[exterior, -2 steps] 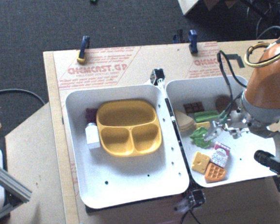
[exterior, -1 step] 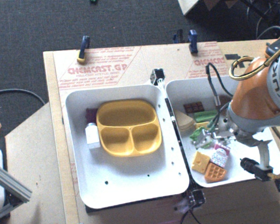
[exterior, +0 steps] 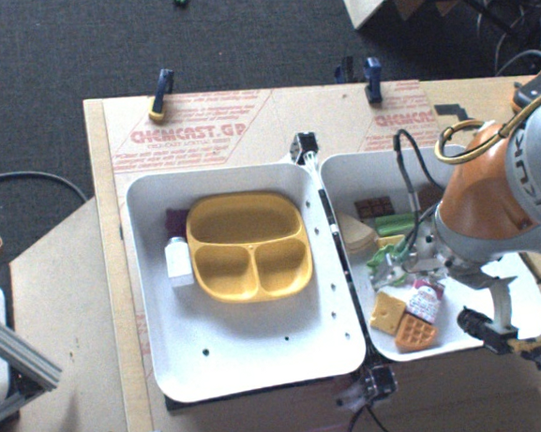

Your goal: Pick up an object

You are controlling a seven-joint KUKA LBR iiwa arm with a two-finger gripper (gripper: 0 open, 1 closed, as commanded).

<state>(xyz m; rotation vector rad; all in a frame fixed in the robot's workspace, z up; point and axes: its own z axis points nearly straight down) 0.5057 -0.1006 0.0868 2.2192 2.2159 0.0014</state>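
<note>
I can't tell the gripper [exterior: 423, 261] state; it hangs over crowded right bin [exterior: 532, 305] items, so I risk a multi-object snag.

You see a yellow divided plate [exterior: 249, 244] lying in the left bin [exterior: 155, 296], with a small white bottle [exterior: 177, 261] touching its left edge. Two clamps [exterior: 161, 95] [exterior: 372, 78] grip the bench's far edge.

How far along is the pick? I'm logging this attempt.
Nothing looks done yet: the waffle, cheese wedge and other small items lie in the right bin. In hand: the arm hangs over that bin, its gripper hidden beneath the wrist. Left: closing on one item and lifting it.
</note>
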